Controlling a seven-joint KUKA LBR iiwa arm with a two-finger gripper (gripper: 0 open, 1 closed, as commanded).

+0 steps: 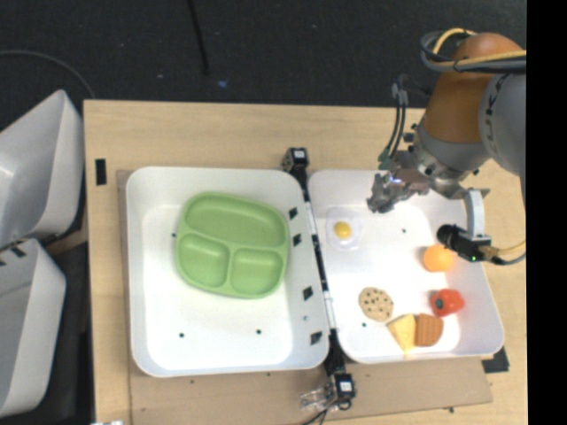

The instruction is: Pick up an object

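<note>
White and yellow, the small plastic fried-egg toy (343,231) lies flat on the floor of the right-hand shallow white bin (354,348), just beside and below my hand (383,198), which hovers over the bin's upper part with nothing between its fingers; how far apart they stand I cannot tell. I judge the egg light, stiff and slick, and so thin that I would do best pinching across its raised yolk. Taller, easier holds look to be the round orange ball (437,258) and the red tomato toy (448,302) nearer the right wall.
</note>
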